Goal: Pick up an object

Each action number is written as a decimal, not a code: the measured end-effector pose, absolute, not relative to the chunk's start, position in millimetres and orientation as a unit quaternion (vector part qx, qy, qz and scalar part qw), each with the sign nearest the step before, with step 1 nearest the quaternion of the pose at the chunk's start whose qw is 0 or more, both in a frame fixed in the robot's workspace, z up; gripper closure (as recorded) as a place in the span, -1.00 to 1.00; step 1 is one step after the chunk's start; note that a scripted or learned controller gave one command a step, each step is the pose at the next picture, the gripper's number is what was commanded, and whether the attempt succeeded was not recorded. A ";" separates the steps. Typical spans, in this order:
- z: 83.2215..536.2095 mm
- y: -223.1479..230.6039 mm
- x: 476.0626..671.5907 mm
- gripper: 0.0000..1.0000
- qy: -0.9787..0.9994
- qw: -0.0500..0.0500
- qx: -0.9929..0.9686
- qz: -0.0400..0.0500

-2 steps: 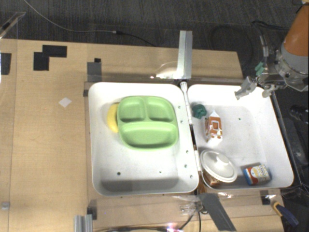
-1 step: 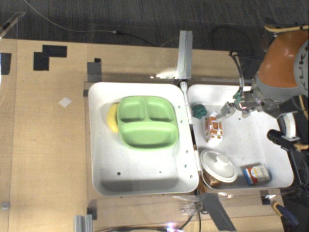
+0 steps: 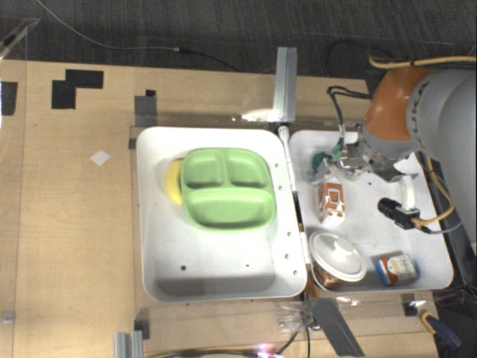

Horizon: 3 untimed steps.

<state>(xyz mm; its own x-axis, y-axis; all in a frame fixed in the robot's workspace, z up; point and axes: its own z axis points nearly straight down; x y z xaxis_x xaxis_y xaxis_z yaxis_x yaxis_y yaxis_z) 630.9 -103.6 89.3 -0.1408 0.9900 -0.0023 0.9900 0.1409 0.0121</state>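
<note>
Nearest, a white bowl (image 3: 339, 256) sits below the orange packet (image 3: 332, 202). Above that packet hovers the gripper (image 3: 349, 157), finger state I cannot tell; approach step, next descending onto the packet.

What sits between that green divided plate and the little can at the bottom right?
In the camera view, a white lid on a bowl lies between the green divided plate and the can, across the wall between the bins.
</note>
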 end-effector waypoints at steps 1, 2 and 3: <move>102.4 -102.8 633.2 1.00 0.756 0.007 0.654 0.006; 102.3 -102.9 633.1 -1.00 0.756 0.007 0.654 0.006; 87.6 -121.3 597.9 -1.00 0.748 0.003 0.664 0.002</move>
<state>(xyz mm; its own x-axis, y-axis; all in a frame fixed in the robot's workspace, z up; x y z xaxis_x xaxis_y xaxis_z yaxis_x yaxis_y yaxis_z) 597.9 -121.3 87.6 -0.1178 0.9930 -0.0025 0.9930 0.1178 0.0064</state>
